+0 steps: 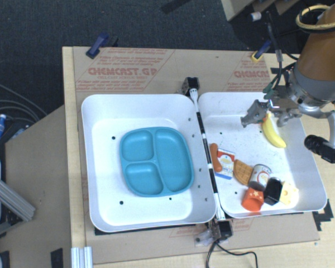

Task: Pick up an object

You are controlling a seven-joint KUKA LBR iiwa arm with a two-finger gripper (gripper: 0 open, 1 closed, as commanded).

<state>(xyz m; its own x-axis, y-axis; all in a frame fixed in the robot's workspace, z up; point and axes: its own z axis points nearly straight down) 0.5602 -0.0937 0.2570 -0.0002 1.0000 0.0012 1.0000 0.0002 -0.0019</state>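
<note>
Brown desk (128, 66) with two white bins. In the right bin (234, 108), claw (267, 114) spread wide just above a yellow banana (274, 135), not gripping. In the left bin (100, 116), blue plate (155, 161).

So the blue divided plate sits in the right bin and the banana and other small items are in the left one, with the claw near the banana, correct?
Not quite: the bins are swapped. The camera view shows the blue divided plate in the left bin, and the banana and other small items in the right bin. The claw is indeed near the banana.
</note>
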